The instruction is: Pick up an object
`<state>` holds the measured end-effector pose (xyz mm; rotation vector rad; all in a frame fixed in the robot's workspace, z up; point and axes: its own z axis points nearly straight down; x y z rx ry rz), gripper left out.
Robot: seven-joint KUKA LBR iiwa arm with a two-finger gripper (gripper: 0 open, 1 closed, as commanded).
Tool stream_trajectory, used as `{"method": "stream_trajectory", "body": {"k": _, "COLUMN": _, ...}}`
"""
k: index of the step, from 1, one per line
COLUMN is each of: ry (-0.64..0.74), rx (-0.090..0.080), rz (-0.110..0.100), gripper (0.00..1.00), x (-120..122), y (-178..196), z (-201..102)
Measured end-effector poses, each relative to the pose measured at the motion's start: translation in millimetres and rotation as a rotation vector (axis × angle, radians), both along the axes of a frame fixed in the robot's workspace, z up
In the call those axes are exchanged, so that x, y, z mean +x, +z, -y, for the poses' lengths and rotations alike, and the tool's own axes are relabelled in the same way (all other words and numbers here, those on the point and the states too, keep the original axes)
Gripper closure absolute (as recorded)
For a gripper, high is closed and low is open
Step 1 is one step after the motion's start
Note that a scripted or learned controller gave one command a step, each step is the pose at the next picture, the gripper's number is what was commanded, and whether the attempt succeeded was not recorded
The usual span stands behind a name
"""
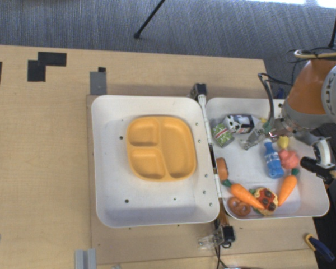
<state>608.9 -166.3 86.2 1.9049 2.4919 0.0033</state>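
Note:
The right bin [252, 164] holds several toys. A black-and-white cow [238, 122] and a green packet [221, 133] lie at its far left. A blue bottle [273, 160], a pink piece [290, 159] and a small yellow piece [284, 143] sit at centre right. Two orange carrots [287, 188] [245, 194], a red-and-yellow toy [265, 198] and a red round piece [238, 208] lie along the near edge. My gripper [256, 137] hangs low in this bin, between the cow and the blue bottle, with nothing visibly held.
The left bin [109, 167] holds a yellow divided plate [159, 148]. A brown piece [222, 167] rests against the divider between the bins. The arm's orange band [309, 91] looms over the right bin's far right corner. Cables run along the right edge.

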Motion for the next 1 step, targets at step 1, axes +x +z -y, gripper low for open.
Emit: {"method": "stream_trajectory", "body": {"k": 1, "ry": 0.001, "rx": -0.002, "rz": 0.006, "gripper": 1.0, "x": 2.0, "y": 11.7, "z": 0.0}}
